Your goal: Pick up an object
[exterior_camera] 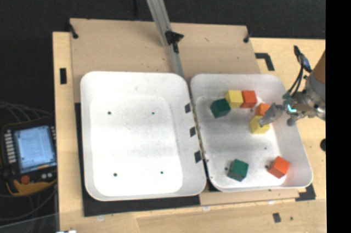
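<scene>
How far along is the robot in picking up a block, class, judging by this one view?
Done: the arm has reached into the right bin, its claw low by a yellow block and an orange block. In hand: no block shows clearly between its fingers. Left: gripping and lifting one. Every block sits in that bin, including the green block.

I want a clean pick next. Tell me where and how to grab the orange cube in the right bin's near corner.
Grip the orange cube across two opposite flat side faces, coming straight down from above. It sits apart from the green cube, so both sides look free, but the bin wall is close on the right. Turning the jaws to match its rotated faces probably avoids the wall.
</scene>
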### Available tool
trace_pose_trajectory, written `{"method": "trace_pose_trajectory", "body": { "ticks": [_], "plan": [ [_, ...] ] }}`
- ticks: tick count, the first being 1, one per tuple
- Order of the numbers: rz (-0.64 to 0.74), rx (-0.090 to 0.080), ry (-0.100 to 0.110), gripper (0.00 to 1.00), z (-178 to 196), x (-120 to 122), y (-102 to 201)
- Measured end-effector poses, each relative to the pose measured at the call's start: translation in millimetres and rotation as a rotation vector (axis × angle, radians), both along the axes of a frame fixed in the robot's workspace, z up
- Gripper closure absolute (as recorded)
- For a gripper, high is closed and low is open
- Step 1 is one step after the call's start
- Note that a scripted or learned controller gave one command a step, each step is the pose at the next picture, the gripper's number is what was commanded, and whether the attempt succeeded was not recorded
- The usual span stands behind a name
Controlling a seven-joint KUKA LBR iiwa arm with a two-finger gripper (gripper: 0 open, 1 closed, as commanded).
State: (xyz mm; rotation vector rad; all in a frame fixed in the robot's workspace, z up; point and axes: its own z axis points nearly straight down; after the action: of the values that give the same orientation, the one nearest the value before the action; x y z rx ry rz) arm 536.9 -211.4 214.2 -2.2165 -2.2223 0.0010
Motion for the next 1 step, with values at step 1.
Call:
{"method": "trace_pose_trajectory", "body": {
  "ticks": [1],
  "plan": [
    [0.0,-0.001,-0.005,0.0,2.4,1.1,0.2]
  ]
}}
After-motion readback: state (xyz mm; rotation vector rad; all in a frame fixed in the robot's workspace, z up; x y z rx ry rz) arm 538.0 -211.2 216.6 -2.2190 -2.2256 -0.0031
